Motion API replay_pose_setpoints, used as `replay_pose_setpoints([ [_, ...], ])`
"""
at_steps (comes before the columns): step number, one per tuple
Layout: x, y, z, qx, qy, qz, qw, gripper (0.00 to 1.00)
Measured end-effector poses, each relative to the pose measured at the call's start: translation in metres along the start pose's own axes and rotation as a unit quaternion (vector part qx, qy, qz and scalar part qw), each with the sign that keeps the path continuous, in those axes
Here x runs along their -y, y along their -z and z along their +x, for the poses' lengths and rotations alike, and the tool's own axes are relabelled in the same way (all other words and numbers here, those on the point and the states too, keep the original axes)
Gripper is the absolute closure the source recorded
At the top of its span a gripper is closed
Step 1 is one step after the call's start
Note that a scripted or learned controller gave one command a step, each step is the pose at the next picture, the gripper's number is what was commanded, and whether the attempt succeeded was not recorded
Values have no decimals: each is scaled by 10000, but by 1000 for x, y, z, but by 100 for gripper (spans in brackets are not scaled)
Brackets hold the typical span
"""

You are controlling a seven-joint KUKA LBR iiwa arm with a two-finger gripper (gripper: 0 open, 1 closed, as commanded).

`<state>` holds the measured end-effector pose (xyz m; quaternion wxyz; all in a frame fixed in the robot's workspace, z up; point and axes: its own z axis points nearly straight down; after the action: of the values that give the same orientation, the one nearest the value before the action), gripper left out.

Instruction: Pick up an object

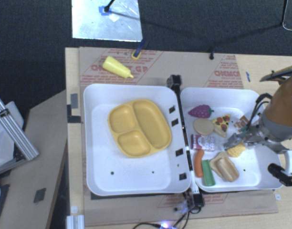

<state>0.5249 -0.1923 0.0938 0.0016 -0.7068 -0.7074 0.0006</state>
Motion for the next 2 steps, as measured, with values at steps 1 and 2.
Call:
replay_pose_setpoints([
  [1,-1,-10,0,6,1,-14,10000,0],
  [2,-2,1,0,10,-1,-31,10000,100],
])
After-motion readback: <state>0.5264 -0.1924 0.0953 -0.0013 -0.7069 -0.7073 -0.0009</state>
